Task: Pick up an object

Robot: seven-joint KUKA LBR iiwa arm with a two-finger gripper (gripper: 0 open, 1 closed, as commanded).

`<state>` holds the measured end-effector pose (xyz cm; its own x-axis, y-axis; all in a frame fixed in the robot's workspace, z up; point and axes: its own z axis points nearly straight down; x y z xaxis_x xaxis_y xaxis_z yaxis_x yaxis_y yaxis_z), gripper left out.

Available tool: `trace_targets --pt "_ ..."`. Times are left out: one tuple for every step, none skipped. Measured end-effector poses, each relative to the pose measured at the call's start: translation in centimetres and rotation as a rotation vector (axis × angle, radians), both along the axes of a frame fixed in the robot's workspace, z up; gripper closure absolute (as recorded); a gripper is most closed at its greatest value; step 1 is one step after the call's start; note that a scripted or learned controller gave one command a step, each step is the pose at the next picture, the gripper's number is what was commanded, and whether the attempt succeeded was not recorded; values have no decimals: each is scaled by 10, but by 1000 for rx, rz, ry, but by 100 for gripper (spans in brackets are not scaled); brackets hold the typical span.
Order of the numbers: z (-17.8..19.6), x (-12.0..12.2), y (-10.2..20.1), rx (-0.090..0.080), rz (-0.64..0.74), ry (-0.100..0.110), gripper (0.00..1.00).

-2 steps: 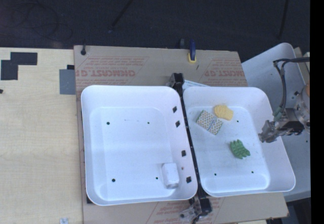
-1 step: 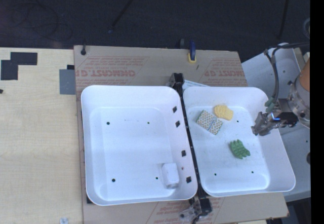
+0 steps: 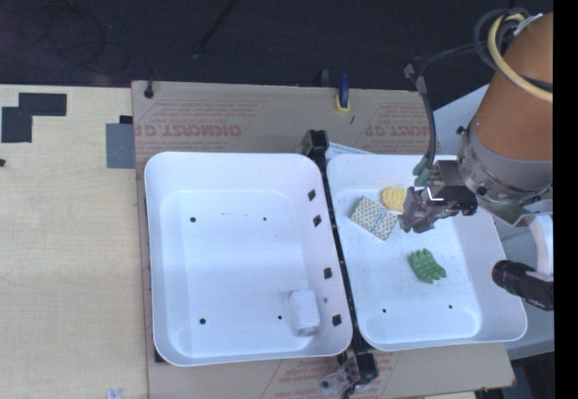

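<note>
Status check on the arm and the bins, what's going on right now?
Pincer low over right bin, nothing seen in it. Checkered block and yellow piece beside it; green toy nearer. White object in left bin.

Smooth glossy white plastic bins (image 3: 181,208), matt brown cardboard sheet (image 3: 262,122), pale wood bench (image 3: 63,253)

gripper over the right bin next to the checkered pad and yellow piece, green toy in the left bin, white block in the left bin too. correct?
Not quite. The green toy lies in the right bin, below the gripper, as the camera view shows. The rest holds: the gripper is over the right bin beside the checkered pad and yellow piece, and the white block is in the left bin.
</note>
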<state>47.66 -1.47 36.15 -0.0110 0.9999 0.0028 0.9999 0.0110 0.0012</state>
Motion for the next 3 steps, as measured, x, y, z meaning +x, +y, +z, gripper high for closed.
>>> trace_targets --pt "-76 -3 -90 -4 -20 12 100" --pt "-145 81 -168 -5 -13 4 100" --pt "-183 -6 -189 0 -16 13 100"
